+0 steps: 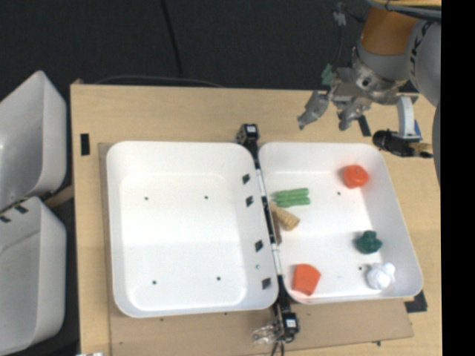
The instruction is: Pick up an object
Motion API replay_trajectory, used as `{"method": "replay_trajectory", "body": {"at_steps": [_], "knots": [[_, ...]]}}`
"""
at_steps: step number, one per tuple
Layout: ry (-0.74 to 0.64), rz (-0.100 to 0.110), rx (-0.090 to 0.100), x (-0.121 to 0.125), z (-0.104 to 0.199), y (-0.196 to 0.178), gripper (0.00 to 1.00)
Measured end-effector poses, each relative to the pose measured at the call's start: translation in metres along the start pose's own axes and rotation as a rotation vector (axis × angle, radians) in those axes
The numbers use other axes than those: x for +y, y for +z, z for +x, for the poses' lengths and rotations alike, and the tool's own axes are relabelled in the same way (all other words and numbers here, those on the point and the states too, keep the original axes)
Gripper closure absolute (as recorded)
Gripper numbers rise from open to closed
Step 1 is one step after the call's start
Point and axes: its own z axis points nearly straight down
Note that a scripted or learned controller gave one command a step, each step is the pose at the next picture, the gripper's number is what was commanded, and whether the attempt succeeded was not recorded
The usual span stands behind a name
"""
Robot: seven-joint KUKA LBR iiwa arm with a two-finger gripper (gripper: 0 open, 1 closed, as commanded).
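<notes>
My gripper [330, 115] hangs above the far edge of the right bin [390, 199], fingers spread open with nothing between them. In the right bin lie a round orange-red object [355, 175] at the far right, a green ridged piece [291, 197] near the divider, a tan cone-like piece [286, 219] just below it, a dark green lump [367, 241] on the right side, an orange block [305, 279] at the near edge and a white rounded object [379, 276] in the near right corner. All of them lie well below the gripper.
The left bin [178, 228] sits beside the right one, joined by a black-clipped divider [261, 213]. White rounded casings [26, 199] stand off the bench at the left. Bare wooden bench [185, 110] runs behind the bins.
</notes>
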Motion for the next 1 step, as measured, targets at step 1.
{"method": "replay_trajectory", "body": {"at_steps": [1], "knots": [[-0.003, -0.003, 0.000, 0.0007, -0.0004, -0.0115, 1.00]]}}
